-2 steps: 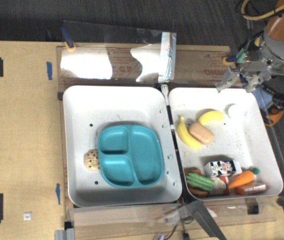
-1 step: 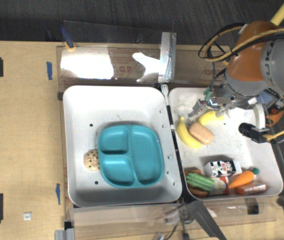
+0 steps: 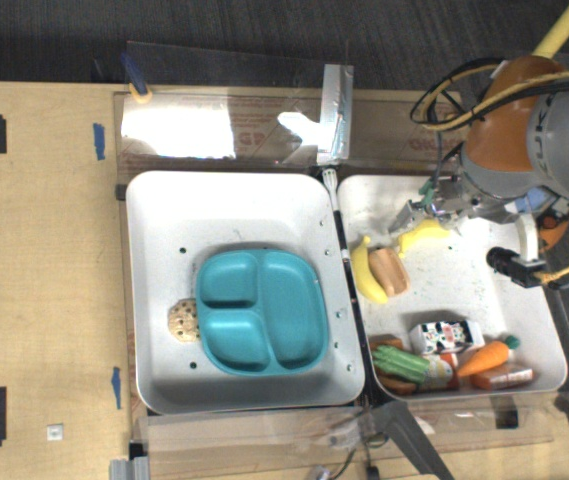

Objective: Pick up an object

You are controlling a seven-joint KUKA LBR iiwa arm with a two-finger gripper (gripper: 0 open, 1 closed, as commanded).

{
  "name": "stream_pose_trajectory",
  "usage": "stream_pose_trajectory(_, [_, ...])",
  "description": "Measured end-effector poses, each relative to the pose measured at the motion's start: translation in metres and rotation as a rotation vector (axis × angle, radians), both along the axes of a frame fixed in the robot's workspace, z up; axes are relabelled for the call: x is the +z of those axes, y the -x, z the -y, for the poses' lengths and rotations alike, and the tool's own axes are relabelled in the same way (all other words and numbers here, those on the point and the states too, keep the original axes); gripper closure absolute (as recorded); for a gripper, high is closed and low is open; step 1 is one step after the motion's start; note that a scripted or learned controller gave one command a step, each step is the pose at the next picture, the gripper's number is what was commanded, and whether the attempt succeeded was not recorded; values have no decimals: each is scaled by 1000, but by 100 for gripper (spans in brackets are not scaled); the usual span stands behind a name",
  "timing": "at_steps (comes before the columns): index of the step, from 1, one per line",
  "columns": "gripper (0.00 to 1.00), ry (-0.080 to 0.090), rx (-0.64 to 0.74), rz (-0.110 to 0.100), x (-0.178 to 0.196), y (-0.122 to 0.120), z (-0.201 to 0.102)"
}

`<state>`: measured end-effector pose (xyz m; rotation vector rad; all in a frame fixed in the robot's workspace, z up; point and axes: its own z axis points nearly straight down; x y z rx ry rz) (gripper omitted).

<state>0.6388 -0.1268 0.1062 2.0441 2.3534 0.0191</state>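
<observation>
The surface (image 3: 34, 268) fills the left of the frame and carries two white bins side by side: the left bin (image 3: 154, 203) at centre, holding a teal tray (image 3: 260, 310) with a small cookie (image 3: 183, 319) touching its left edge, and the right bin (image 3: 494, 298) at the right of the frame, where I am working. My arm (image 3: 524, 133) comes in from the upper right, and my pincer (image 3: 432, 208) hangs low over the upper part of the right bin. Right under its tip lies a yellow piece (image 3: 422, 236), touching or nearly touching it; I judge this the thing to pick. Whether my pincer is released or clenched I cannot tell from here, and I see nothing clearly between its tips. Just below and left of the yellow piece lie a banana (image 3: 367, 276) and a sausage (image 3: 389, 271) pressed together, their long axes running roughly top to bottom of the frame. Along the bin's lower edge sit a carrot (image 3: 484, 358), a green vegetable (image 3: 404, 363) and a small printed box (image 3: 442, 335), well apart from my pincer. The move turns on dropping almost straight down, a touch toward lower left.
</observation>
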Motion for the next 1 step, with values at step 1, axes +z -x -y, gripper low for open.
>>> stream_pose_trajectory(1, [0,1,173,-18,105,-9,89])
